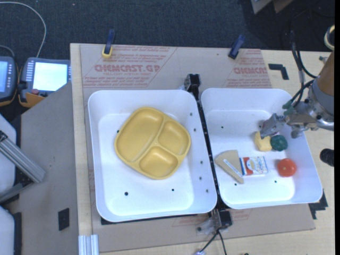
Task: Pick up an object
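right bin (234,97): far-left floor open; items crowd near half | left bin (95,142): yellow plate (153,142) mid-floor

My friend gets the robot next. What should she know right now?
Gripper: low in the right bin, just above the yellow lump and green piece; grip can't be judged.
Also in that bin: red ball, small carton, tan wedge.
Left bin: yellow divided plate.
Done: nothing visibly lifted.
Left: grab one thing and raise it.

Worktop (85,142): brown board with red lettering
Left on it: white bin (106,195)
Right, just beside: second white bin (265,195)
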Motion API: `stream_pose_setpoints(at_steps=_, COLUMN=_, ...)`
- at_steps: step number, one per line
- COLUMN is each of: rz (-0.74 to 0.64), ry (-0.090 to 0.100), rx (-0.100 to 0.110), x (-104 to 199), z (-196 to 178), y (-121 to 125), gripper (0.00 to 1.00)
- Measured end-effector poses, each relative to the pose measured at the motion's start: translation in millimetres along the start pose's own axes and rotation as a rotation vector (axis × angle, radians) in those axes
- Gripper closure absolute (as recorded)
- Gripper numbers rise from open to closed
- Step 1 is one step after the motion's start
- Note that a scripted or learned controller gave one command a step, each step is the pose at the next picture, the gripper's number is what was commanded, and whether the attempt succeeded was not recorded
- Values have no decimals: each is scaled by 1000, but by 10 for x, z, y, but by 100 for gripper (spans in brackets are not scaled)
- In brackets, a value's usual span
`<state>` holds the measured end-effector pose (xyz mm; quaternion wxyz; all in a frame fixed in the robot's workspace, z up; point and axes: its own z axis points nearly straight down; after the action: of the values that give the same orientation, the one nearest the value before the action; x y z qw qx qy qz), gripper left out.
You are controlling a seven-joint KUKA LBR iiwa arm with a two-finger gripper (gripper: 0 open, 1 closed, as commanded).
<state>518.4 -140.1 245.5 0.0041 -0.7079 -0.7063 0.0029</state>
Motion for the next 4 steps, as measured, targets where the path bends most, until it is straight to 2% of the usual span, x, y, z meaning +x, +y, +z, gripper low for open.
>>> stream_pose_setpoints(at_steps=1, rz=-2, ry=-2, rx=-10, x=2, z=-49, y=21, gripper=0)
stream_pose_setpoints(at_steps=3, rz=-3, ry=1, rx=-3, x=89, z=1034, y=194, gripper=0)
stream_pose_setpoints(at_steps=4, rz=-1, ry=0, rx=-12, x=91, z=1524, y=217, gripper=0)
